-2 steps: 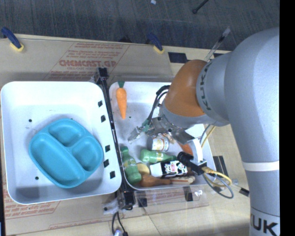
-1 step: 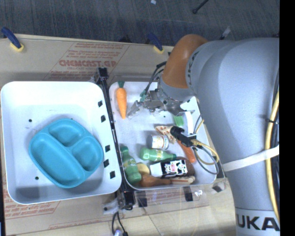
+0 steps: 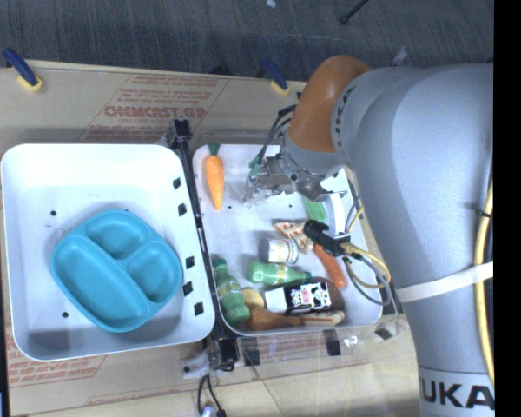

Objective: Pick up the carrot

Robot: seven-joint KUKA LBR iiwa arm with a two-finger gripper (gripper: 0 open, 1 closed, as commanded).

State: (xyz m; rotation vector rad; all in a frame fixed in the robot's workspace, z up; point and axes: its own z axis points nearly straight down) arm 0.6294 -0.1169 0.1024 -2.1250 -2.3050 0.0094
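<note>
The carrot (image 3: 214, 179) is orange with a small green top. It lies lengthwise in the far left corner of the right bin (image 3: 234, 156), close to the wall between the two bins. My gripper (image 3: 259, 181) hangs low over the bin floor just right of the carrot, a short gap away from it. Nothing shows in its grasp. The grey arm with its orange band (image 3: 326, 102) covers the right side of this bin.
A blue divided plate (image 3: 117, 268) lies in the left bin (image 3: 35, 172). Crowding the near end of the right bin are a small jar (image 3: 282, 250), a green bottle (image 3: 278, 274), a black-and-white carton (image 3: 300, 296), a wooden spoon (image 3: 286, 320) and an orange-handled tool (image 3: 330, 266).
</note>
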